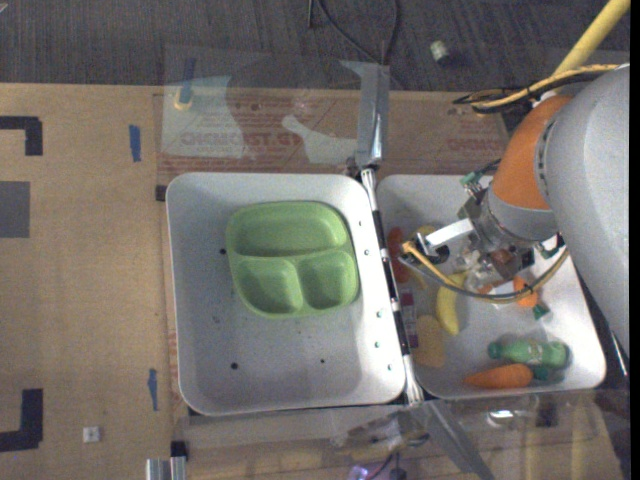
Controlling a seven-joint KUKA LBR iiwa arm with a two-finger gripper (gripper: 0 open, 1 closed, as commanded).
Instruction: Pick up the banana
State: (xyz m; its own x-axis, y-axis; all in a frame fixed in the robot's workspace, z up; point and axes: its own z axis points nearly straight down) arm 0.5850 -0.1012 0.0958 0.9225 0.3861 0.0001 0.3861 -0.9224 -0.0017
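the banana lies in the right bin, toward that bin's left half, a short yellow shape standing roughly lengthwise from top to bottom of the view. its upper end sits right under the gripper, which hangs over the middle of the bin amid cables and a metal bracket. whether the claw is open or closed cannot be told from this angle, nor whether it touches the banana.

just below and left of the banana rests a pale yellow rounded item, close beside it. a red object lies at the bin's left wall, above these. near the bin's lower right are a green bottle-like toy and, just under it, an orange carrot, the two nearly touching. a small orange piece shows to the right of the gripper.

the arm, grey with its orange band, enters from the right and covers the bin's upper right part.

the left bin holds a green divided tray with three compartments, set toward its upper middle. both bins rest on a brown bench.
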